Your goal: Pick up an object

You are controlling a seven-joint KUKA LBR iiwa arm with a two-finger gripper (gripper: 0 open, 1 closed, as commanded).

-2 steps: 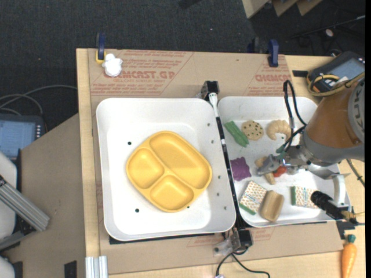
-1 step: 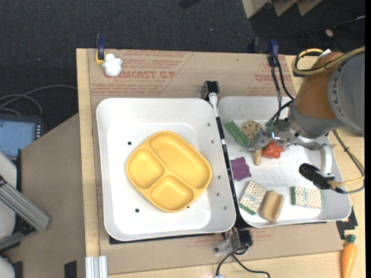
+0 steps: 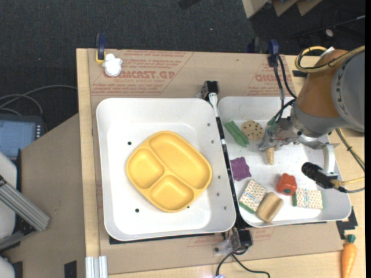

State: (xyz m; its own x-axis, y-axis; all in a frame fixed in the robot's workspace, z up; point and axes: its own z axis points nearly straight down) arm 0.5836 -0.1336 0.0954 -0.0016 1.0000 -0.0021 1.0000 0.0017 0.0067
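Observation:
My gripper [image 3: 271, 145] hangs low over the upper middle of the right bin [image 3: 339, 214], with the grey and orange arm coming in from the right. A small tan piece [image 3: 269, 156] sits right under its tip; whether it is gripped I cannot tell. To the gripper's left lie a brown cookie [image 3: 253, 130] and a green strip [image 3: 236, 133]. Lower in the bin are a purple piece [image 3: 240, 168], a patterned cracker [image 3: 253, 194], a tan roll [image 3: 269, 207], a red pepper [image 3: 286, 183] and a patterned block [image 3: 308, 198].
A yellow three-part plate [image 3: 168, 169] lies in the middle of the left bin [image 3: 110, 126]. A white lump [image 3: 111, 66] sits on the bench at the back left. An orange carrot [image 3: 348, 260] lies off the bin at the front right.

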